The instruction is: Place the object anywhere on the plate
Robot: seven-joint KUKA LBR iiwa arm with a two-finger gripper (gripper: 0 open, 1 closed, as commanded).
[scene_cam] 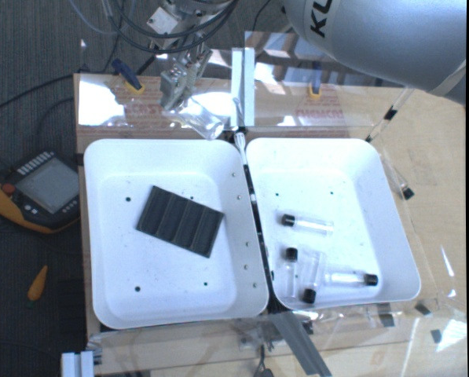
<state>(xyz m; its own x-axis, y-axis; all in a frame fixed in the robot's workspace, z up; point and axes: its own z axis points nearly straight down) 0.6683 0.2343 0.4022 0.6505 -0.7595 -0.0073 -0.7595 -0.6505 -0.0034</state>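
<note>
I see a dark ribbed plate [180, 221] in the left bin [108, 163], long axis upper-left to lower-right; gripper [179, 81] hangs beyond bin's far edge, finger state unclear.

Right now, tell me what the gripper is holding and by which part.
The gripper hangs above the left bin's far rim with a crinkled clear plastic bag at its fingers, apparently pinched by the top edge.

I see the plate [180, 221], a dark ribbed rectangle, lying flat and slightly askew in my left bin. Four clear black-capped vials [306, 223] lie scattered in the right bin.
</note>
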